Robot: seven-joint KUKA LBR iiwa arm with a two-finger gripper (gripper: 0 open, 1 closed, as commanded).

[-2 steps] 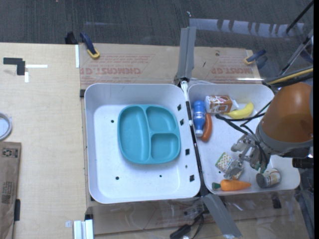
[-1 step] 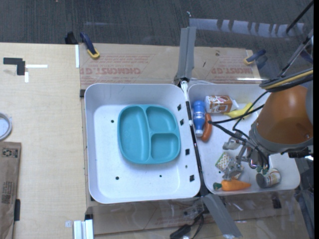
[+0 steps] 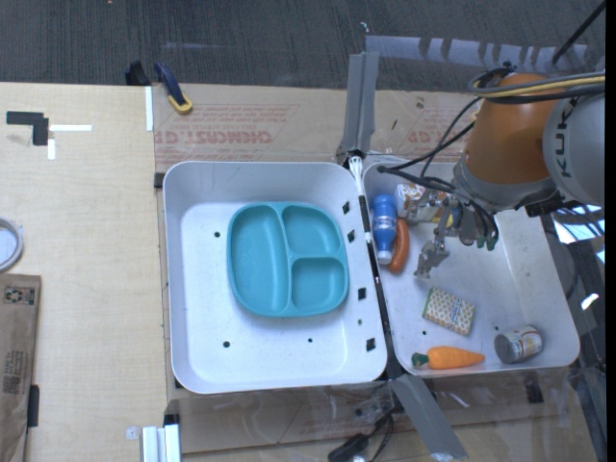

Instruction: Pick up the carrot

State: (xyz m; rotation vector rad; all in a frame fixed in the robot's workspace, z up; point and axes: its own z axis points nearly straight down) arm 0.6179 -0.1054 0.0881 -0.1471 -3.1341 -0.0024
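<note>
The carrot (image 3: 450, 358), orange with a green tip at its left end, lies along the front wall of the right bin (image 3: 539, 258). My gripper (image 3: 429, 254) hangs over the middle of that bin, well behind the carrot and apart from it. A patterned sponge (image 3: 449, 310) lies between the two. Nothing shows in the gripper's grasp. The orange band of the arm (image 3: 510, 128) is above the bin's back right.
Along the right bin's left wall lie a blue bottle (image 3: 384, 219) and a red sausage (image 3: 398, 248). A metal can (image 3: 518, 345) lies on its side at the front right. The left bin (image 3: 192, 258) holds a teal divided plate (image 3: 287, 259).
</note>
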